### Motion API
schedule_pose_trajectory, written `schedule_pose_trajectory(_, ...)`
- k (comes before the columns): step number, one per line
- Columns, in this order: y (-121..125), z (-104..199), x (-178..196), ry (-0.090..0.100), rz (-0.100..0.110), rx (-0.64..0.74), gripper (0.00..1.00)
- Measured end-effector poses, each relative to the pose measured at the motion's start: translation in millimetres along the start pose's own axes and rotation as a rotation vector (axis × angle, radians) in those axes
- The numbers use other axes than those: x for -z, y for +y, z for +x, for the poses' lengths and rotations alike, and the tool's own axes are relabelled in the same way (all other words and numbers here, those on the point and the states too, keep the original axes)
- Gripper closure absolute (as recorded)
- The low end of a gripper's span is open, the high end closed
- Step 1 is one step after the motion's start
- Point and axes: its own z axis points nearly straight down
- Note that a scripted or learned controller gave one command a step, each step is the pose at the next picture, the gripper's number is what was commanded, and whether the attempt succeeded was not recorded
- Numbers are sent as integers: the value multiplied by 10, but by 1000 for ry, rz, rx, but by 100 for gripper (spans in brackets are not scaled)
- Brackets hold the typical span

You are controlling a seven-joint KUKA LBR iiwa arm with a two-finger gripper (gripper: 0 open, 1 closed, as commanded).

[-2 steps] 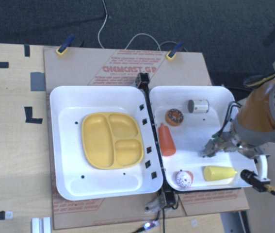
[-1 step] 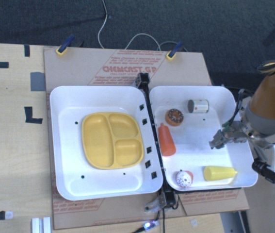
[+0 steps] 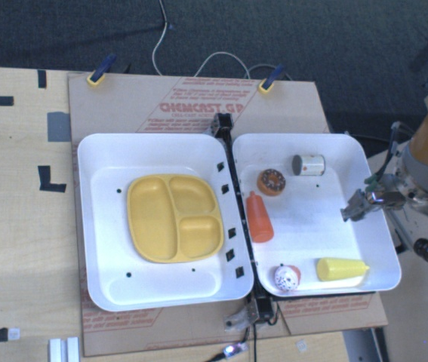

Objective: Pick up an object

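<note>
Here, gripper (image 3: 355,208) over right bin's (image 3: 349,143) right edge, finger state unclear, w/ nothing visibly held.

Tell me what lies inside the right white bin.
The right shallow white bin holds a brown doughnut, a grey cylinder, an orange bottle, a yellow wedge and a white ball with red. The claw covers part of the rim.

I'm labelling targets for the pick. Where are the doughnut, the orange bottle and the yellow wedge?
doughnut (image 3: 272,181): camera view, on its brown top.
orange bottle (image 3: 260,219): camera view, middle of its body.
yellow wedge (image 3: 340,269): camera view, centre of its upper face.
</note>
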Motion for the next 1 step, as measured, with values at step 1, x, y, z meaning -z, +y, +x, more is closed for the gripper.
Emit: schedule_pose_trajectory(1, 13, 1, 421, 0, 1, 1, 100)
